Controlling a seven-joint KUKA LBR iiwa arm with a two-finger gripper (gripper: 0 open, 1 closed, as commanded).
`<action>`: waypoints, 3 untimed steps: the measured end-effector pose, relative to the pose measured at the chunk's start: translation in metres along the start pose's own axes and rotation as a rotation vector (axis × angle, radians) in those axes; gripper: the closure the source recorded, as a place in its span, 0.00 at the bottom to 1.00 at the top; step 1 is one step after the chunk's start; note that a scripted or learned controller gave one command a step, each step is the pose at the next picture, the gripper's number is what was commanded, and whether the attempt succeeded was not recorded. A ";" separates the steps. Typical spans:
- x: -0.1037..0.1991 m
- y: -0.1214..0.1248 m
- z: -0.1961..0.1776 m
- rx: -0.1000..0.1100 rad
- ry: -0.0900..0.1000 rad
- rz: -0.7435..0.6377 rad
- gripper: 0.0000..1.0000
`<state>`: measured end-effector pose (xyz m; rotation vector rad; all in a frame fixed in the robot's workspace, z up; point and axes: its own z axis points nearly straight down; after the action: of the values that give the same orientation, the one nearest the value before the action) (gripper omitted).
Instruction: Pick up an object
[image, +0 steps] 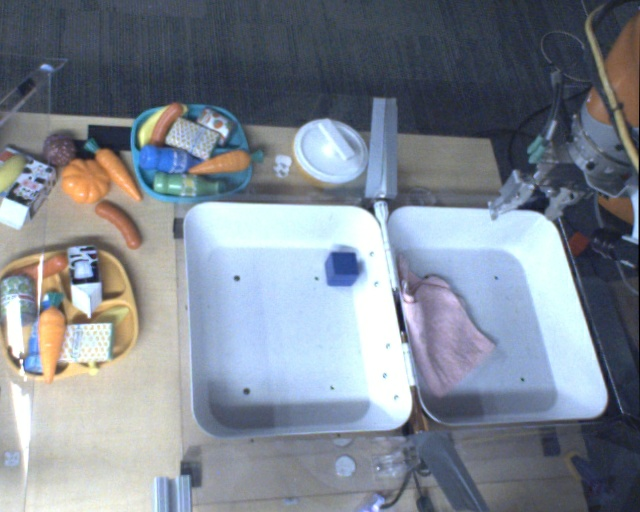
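Two shallow white plastic bins side by side on a pale wooden worktop (150, 420). In the left bin (215, 405), one small blue cube (342, 267), resting on the floor toward the upper right, near the wall shared with its neighbour. In the right bin (575, 395), one crumpled pink cloth (442, 328), lying against the left wall and spreading toward the middle. Beyond the bins, one round white lidded container (332, 150) and one upright grey metal post (380, 150) between the two. To the left, one blue bowl (190, 150) heaped with toy food, one yellow tray (68, 315) with more toys and cartons, and loose on the worktop one orange toy pumpkin (83, 180), one orange toy carrot (122, 172) and one reddish toy sausage (120, 224). At the right edge, one grey arm with an orange band (612, 110), its pincer (528, 195) poised over the upper right corner of the right bin, well apart from cube and cloth alike. Fingers parted, nothing between them, nothing touched.
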<state>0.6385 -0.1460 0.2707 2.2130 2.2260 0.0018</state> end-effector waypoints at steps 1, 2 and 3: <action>0.047 -0.045 0.046 0.001 0.001 -0.055 0.00; 0.029 -0.095 0.102 0.001 0.001 -0.198 0.00; 0.005 -0.126 0.180 -0.014 -0.003 -0.271 0.00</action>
<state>0.5125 -0.1415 0.0905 1.8851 2.4949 0.0129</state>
